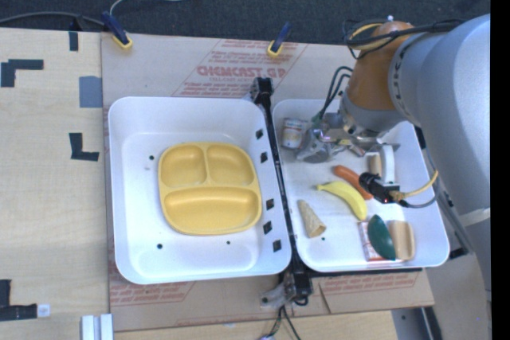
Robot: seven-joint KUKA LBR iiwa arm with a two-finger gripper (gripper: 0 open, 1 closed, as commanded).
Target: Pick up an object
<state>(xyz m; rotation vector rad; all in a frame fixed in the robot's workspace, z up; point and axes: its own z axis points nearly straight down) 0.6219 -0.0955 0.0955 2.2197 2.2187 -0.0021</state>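
1. Yellow curved toy banana [344, 197] lies in the right shallow white bin [434, 251], beside an orange carrot [349, 176].
2. The gripper [319, 146] hovers at that bin's upper left; its grasp cannot be told.

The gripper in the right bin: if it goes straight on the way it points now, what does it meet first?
The gripper points down at the right bin's upper left part, so probably the small silvery object beside it, or else the floor; depth is unclear.
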